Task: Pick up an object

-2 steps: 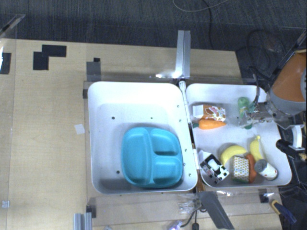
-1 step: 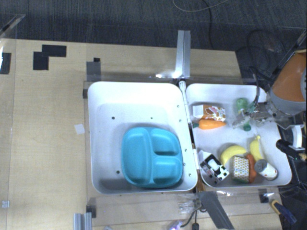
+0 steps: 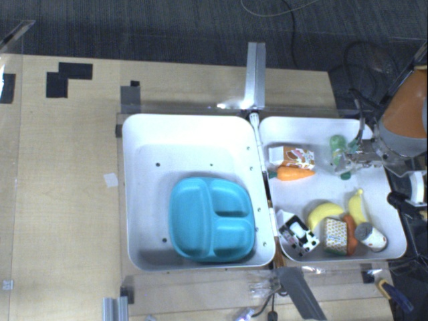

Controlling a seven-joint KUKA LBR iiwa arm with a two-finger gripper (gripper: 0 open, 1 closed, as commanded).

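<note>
While the gripper [image 3: 349, 158] hangs low in the right bin [image 3: 394, 246] near its far right corner, touching or just over a small green object [image 3: 338, 144], whether its reach is wide or narrow cannot be told. Judgement: centre on the green piece, close squarely, lift straight. Crowding is mild here; the carrot [image 3: 294, 174] and snack packet [image 3: 297, 156] lie nearby, the banana [image 3: 358, 206] nearer the bench's front. The left bin [image 3: 144, 179] carries a blue divided tray [image 3: 212, 218].

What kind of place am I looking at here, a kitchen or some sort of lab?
Most likely a robotics lab bench. Two white bins sit side by side on a wooden bench; the right one holds toy food such as a carrot and a banana, and a robot arm reaches in from the right.
</note>
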